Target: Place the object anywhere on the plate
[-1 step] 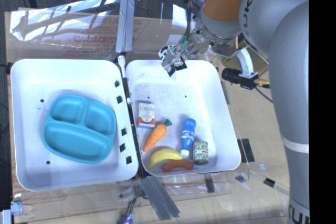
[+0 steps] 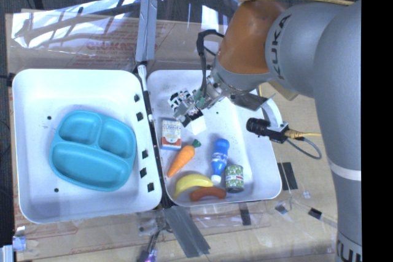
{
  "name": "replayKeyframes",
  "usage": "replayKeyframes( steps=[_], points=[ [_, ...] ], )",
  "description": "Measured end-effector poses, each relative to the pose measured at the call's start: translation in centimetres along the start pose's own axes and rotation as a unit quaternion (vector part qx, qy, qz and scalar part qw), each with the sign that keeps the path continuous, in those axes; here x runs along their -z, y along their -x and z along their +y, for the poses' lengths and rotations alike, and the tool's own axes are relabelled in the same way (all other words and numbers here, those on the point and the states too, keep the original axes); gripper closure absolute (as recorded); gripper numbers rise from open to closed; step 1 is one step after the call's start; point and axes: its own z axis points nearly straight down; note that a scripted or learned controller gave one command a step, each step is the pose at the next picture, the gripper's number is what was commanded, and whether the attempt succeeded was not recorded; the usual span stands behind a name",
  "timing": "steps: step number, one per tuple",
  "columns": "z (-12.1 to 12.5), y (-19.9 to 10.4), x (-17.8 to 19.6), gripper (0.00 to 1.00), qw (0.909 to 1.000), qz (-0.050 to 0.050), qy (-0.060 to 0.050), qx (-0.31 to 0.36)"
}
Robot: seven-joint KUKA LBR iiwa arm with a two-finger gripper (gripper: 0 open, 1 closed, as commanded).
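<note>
- The bench [image 2: 80, 40] has a light brown top and carries the whole setup.
- Two shallow white bins stand on it side by side, and their inner edges touch each other.
- The left bin [image 2: 31, 150] is the wider one.
- The right bin [image 2: 261, 184] stands just beside it.
- Clear plastic sheet [image 2: 67, 18] covers the bench behind the bins.
- Grey tape strips [image 2: 187, 233] lie on the bench at the front.

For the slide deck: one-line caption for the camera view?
KUKA arm's gripper hovers over right bin of toy food: carrot, banana, bottle; blue plate waits in left bin.
</note>
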Motion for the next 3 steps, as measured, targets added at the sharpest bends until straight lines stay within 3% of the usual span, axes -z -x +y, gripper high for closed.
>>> replayKeyframes(
  steps=[1, 2, 3],
  points=[
    [-1.0, -6.3, 0.1, 1.00, 0.9990, 0.000, 0.001, -0.044],
    [1.8, -14.4, -0.1, 1.00, 0.9954, 0.000, -0.001, -0.096],
    [1.8, -14.4, -0.1, 0.00, 0.9954, 0.000, -0.001, -0.096]
  ],
)
